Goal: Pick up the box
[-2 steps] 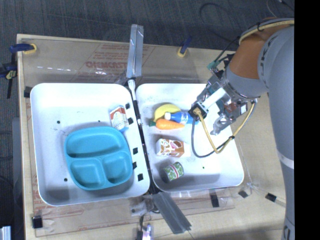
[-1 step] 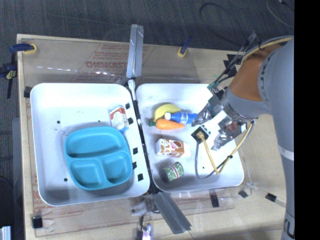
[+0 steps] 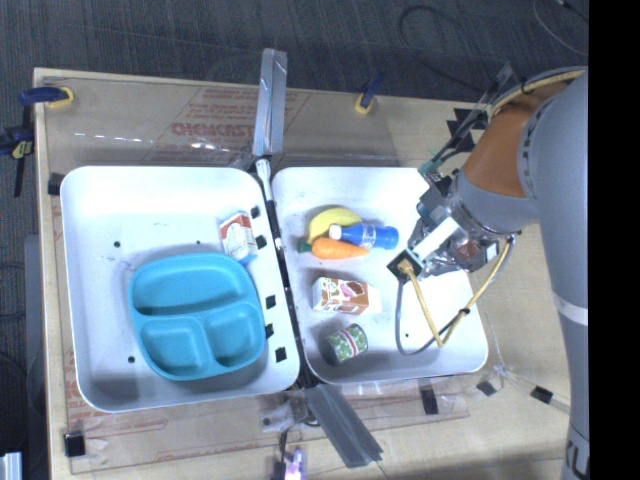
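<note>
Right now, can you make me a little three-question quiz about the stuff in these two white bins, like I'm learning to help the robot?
1. True or false: the blue divided tray lies in the left bin.
2. What touches the blue bottle from below in the picture: A) carrot, B) green can, C) small carton?
3. Fill in: the box lies in the ____ bin, between the carrot and the green can.

Key
1. True.
2. A; the yellow banana sits behind them.
3. Right bin; the gripper hovers at that bin's right side, apart from the box.
</note>
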Available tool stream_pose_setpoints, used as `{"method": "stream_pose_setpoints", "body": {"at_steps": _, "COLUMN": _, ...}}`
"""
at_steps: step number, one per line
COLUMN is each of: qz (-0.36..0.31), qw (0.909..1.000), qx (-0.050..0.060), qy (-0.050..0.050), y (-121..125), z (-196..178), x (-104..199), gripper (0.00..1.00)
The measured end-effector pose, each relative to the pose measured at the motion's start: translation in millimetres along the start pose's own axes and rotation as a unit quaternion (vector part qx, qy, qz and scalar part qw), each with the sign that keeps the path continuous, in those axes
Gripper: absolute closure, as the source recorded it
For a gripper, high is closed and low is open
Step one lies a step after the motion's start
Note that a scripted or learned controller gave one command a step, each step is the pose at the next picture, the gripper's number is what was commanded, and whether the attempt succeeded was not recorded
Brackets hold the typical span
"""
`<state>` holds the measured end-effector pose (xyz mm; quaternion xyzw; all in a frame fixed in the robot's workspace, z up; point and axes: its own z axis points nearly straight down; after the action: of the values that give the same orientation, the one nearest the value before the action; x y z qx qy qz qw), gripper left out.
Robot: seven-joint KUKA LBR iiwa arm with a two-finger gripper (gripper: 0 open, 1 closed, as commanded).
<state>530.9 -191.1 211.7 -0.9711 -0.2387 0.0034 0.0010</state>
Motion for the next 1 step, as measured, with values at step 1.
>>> {"method": "stream_pose_setpoints", "body": {"at_steps": 1, "qz": 0.119, "qw": 0.9929, "qx": -0.001, "qy": 0.003, "y": -7.6, "z": -100.7, "x": -44.6, "gripper": 1.00}}
